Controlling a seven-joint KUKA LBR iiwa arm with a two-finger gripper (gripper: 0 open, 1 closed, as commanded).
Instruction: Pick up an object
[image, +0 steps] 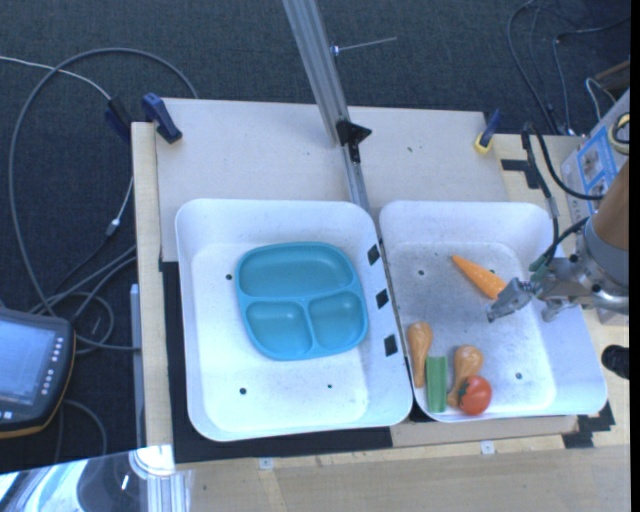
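One carrot (478, 276) lies in the right bin (560, 385) just up-left of my gripper (510, 298) — long axis slanting down-right, near end almost at the tips. Whether the gripper is parted — I cannot tell.

Bright, even overhead light, soft faint shadows, cool blue cast, mild softness, glare at bottom-left corner.

Divided plate (298, 298) in left bin (200, 400)
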